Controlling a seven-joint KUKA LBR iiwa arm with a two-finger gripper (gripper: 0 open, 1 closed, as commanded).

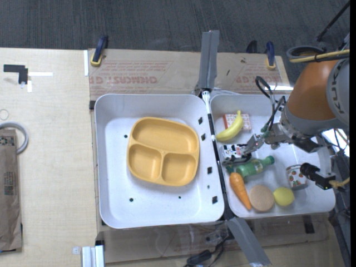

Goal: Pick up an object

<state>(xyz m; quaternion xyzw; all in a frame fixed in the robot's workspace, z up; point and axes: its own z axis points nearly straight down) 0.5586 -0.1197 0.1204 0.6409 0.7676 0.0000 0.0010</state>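
Pale wood bench [50, 149] seen from above, bearing two shallow white bins set side by side and meeting along a central divider. Left bin [111, 166]: contains one yellow plate [163, 150] with three compartments, lying flat near the bin's middle. Right bin [311, 204]: contains the loose objects. Grey arm [325, 93] with an orange band enters from the right and leans over the right bin. Gripper [251, 144] hangs low above the bin's middle, close over a green bottle [253, 167]; whether the claw is wide or narrow cannot be told, and no object is visibly held between its parts. Green bottle lies on its side, pointing toward the bin's right. Banana [231, 128] rests near the far left corner, partly over a small red-and-white card [233, 120]. Carrot [240, 188] lies aslant just in front of the bottle. Beside it, a round tan disc [261, 198] touches a small yellow lemon [283, 196]. A patterned cup [295, 177] stands near the right wall.
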